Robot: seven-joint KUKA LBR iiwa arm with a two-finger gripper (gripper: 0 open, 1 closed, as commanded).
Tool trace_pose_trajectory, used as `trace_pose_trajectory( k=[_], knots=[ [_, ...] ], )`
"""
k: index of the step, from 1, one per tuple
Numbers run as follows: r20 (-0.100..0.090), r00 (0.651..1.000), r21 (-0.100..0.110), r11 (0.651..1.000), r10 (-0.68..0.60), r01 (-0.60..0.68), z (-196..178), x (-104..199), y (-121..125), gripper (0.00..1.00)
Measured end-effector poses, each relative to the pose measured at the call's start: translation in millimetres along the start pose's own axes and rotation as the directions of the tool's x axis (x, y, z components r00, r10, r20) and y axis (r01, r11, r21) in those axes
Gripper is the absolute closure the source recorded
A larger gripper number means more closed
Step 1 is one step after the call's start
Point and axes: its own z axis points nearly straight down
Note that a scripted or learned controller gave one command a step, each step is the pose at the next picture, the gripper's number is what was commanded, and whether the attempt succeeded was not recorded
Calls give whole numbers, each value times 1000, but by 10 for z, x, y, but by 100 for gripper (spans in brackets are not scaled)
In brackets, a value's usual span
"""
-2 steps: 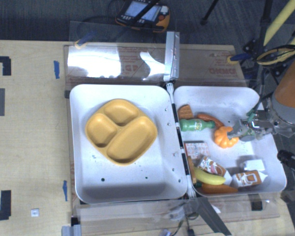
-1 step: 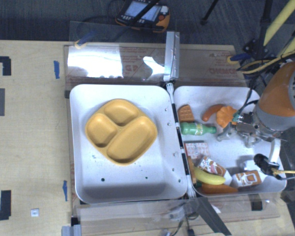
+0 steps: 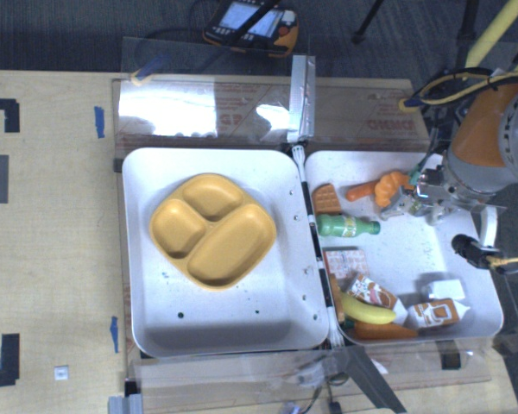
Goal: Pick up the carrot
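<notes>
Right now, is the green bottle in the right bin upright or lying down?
Lying down. The green bottle rests on its side on the right bin floor, white cap toward the divider, just below the carrot.

The arm [image 3: 492, 136] ran off the right edge, most of it out of sight. Its gripper [image 3: 414, 192] overlapped the carrot's [image 3: 375, 188] thick end, and the fingers were too small and blurred to read. Along the right bin's [image 3: 432, 248] near edge, a banana [image 3: 369, 311] covered part of an orange item beneath it.
</notes>
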Motion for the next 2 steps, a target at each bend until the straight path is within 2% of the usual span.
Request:
trace_pose_trajectory(
  k=[1, 2],
  knots=[
    [7, 996, 102, 990, 94, -94, 13, 57, 340, 0],
    [0, 974, 33, 973, -228, 228, 18, 56, 462, 0]
  ],
)
